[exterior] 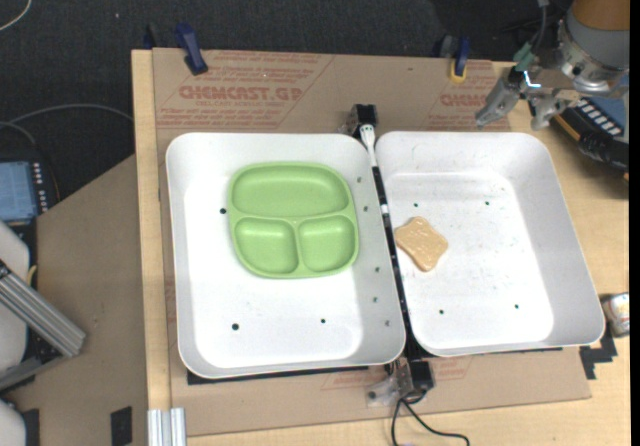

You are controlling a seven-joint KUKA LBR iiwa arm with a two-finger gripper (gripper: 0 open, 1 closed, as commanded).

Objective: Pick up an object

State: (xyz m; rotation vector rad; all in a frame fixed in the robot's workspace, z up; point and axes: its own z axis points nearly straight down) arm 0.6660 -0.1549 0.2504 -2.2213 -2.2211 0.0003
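A tan, toast-shaped piece (421,244) lies flat in the right bin (520,169), near that bin's left wall. My gripper (517,103) hangs at the upper right, above the right bin's far rim and well away from the tan piece. Its two grey fingers (492,104) spread apart with nothing between them, so it is open. The arm's orange band sits just above it at the frame's right edge.
The left bin (200,314) holds a light green three-compartment plate (293,219). A black divider strip (382,224) runs between the bins. Blue clamps (190,49) grip the cardboard base at the back. Cables and equipment crowd the far right.
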